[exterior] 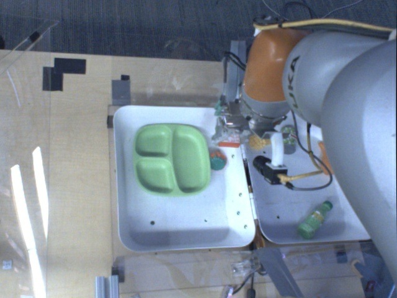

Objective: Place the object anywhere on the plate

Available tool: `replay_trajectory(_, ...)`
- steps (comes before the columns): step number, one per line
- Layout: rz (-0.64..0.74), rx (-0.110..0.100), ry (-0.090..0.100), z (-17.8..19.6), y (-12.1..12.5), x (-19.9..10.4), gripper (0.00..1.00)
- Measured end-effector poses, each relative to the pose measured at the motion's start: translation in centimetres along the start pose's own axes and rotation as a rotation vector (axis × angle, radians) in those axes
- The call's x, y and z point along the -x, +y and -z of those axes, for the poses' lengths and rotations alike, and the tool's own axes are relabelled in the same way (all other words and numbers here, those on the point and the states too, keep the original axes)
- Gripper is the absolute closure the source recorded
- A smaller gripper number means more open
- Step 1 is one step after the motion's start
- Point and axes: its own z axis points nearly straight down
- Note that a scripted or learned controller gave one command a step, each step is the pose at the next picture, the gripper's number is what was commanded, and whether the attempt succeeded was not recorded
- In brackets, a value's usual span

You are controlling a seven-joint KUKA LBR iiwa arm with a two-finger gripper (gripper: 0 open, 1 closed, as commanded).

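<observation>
A green plate (pixel 172 158) with three compartments lies in the left white bin (pixel 180 228). Just off the plate's right rim, on the bin floor, sits a small teal round object (pixel 218 161) with a bit of red-orange above it. My gripper (pixel 226 133) hangs over the right edge of the left bin, directly above that small object and beside the plate's right rim. The wrist hides how the gripper meets the object.
In the right bin (pixel 279 225), a green bottle (pixel 314 220) lies near the front. A small yellowish item (pixel 257 142) and a greenish one (pixel 288 132) peek out under the arm. The wall between the bins runs just right of the gripper.
</observation>
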Motion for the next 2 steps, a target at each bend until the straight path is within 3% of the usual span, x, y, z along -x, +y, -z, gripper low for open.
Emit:
replay_trajectory(1, -0.071, 0.0, 0.001, 3.27, 0.35, -7.41, 1.0)
replay_trajectory(2, -0.071, 0.0, 0.0, 3.28, 0.35, -7.4, 0.0)
